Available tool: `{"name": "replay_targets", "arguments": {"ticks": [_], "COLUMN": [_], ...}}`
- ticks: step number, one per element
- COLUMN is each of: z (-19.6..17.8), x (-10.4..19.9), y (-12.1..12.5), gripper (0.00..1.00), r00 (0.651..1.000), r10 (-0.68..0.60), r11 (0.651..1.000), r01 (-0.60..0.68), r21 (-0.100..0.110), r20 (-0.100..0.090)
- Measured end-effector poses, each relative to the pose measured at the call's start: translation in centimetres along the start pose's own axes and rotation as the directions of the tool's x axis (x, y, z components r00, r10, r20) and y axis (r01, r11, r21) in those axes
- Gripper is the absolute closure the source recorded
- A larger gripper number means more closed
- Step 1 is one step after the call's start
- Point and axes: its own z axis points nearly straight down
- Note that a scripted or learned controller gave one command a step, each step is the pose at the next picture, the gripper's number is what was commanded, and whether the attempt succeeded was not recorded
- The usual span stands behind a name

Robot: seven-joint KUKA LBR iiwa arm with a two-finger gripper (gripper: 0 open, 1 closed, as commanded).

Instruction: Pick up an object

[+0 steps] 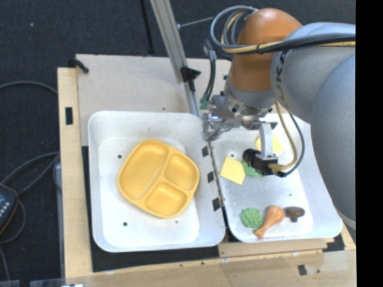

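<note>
My gripper (212, 126) hangs over the back left corner of the right bin (311, 187), close to the divider between the two bins, and nothing shows in its grasp. Just below it in that bin lies a yellow cheese wedge (233, 171). A green broccoli piece (251, 217), a tan chicken drumstick (270, 219) and a small brown mushroom (294, 211) lie along the bin's front. A green leafy item (254, 172) and a yellow item (265, 143) are partly hidden under the wrist.
The left bin (105, 160) holds a yellow divided plate (158, 177) near its middle. A slanted metal rail (173, 40) rises behind the bins. The bulky grey arm (323, 82) covers the right bin's back right part.
</note>
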Motion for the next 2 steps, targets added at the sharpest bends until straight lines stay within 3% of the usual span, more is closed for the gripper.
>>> {"name": "replay_targets", "arguments": {"ticks": [1, 2], "z": [0.71, 0.67], "x": [4.69, 4.35], "y": [1.48, 1.45], "gripper": [1.00, 0.00], "r00": [1.000, 1.000], "r10": [0.000, 0.004], "r11": [1.000, 1.000], "r01": [0.000, -0.003], "r21": [-0.003, -0.002], "r20": [0.000, 0.002]}}
